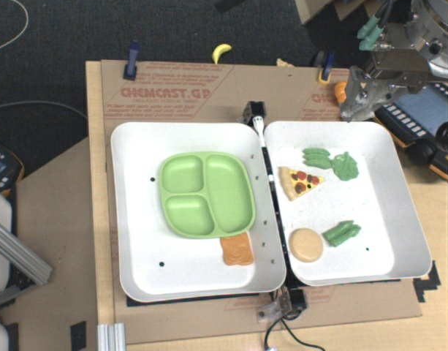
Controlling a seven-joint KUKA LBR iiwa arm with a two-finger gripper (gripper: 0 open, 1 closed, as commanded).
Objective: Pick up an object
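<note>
The right bin [399, 196] holds a toy pizza slice [300, 181], a green leafy piece [316, 157], a darker green broccoli-like piece [346, 166], a tan round bun [307, 244] and a green bean bundle [341, 233]. In the left bin [132, 196] lies a green divided plate [207, 194], and an orange piece [237, 249] touches its near edge. My gripper [357, 107] hangs over the far right corner of the right bin, above and behind the green pieces. It is open with nothing between its fingers.
A black divider [266, 168] runs between the two bins. A small yellow banana [221, 51] and two blue clamps [131, 63] [325, 66] sit at the cardboard's far edge. An orange thing [341, 91] lies just behind the gripper. Cables and equipment crowd the upper right.
</note>
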